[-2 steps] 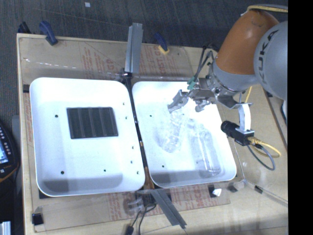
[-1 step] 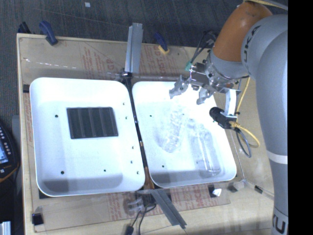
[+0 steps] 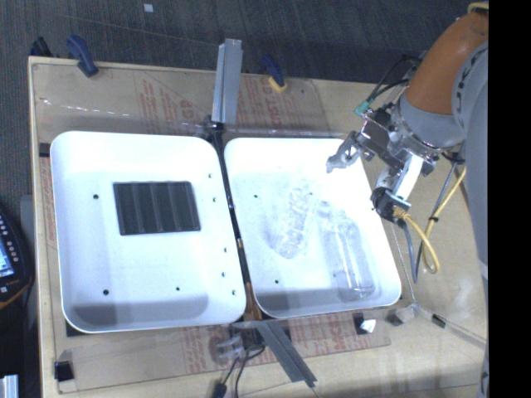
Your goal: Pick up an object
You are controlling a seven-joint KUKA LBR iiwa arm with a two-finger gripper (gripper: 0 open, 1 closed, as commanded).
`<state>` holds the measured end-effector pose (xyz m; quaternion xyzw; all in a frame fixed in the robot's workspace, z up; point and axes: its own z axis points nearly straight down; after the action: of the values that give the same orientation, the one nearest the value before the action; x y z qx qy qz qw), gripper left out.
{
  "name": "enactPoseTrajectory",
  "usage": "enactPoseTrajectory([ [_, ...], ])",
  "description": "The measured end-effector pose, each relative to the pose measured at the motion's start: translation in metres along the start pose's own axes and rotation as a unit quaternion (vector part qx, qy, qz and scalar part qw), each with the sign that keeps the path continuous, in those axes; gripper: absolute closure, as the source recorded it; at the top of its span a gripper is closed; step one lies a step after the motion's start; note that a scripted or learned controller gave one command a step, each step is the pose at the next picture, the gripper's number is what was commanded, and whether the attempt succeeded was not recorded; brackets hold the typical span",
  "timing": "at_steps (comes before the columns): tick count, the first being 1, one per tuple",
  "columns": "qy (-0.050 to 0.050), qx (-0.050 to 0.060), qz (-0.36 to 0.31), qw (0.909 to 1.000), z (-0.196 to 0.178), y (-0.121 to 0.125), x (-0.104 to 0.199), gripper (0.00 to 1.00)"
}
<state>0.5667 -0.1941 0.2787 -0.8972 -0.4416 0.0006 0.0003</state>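
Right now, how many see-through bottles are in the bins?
2, both in the right bin. One bottle lies near the middle, tilted. The other bottle lies closer to the right wall. They are clear and hard to see, so another could be missed.

Strong overhead light blows out both white bins, whose floors glare almost featureless, so the clear plastic bottles in the right one read only as faint outlines. The dark floor beyond the desk stays dim and grainy. Soft shadows lie along the bins' near walls, and the picture is slightly soft overall.
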Motion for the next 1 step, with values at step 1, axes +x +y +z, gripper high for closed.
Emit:
enactPoseTrajectory([
  [1, 0.001, 0.000, 0.098, 0.9952, -0.0962, -0.0615, -0.0297, 0.00],
])
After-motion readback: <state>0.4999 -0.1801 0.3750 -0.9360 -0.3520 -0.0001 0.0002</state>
